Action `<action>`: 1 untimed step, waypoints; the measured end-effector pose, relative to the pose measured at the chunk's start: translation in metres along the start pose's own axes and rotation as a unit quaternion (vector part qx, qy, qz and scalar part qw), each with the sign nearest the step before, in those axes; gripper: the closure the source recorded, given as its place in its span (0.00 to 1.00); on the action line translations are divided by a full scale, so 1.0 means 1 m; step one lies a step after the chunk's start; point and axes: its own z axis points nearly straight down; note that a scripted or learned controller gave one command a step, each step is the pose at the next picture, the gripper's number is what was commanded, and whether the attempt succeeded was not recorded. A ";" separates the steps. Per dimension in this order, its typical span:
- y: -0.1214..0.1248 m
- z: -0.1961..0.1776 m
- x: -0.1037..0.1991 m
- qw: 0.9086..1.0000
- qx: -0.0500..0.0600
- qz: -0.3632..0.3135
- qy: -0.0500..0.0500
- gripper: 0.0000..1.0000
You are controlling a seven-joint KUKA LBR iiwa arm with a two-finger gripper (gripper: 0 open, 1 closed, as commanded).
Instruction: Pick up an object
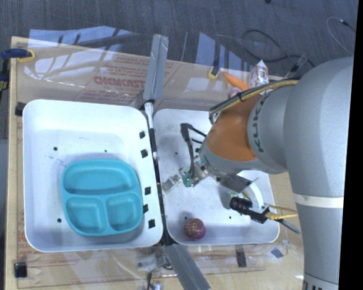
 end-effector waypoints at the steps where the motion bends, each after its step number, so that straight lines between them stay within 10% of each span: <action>1: -0.085 0.001 -0.008 1.000 -0.005 0.018 0.003 0.00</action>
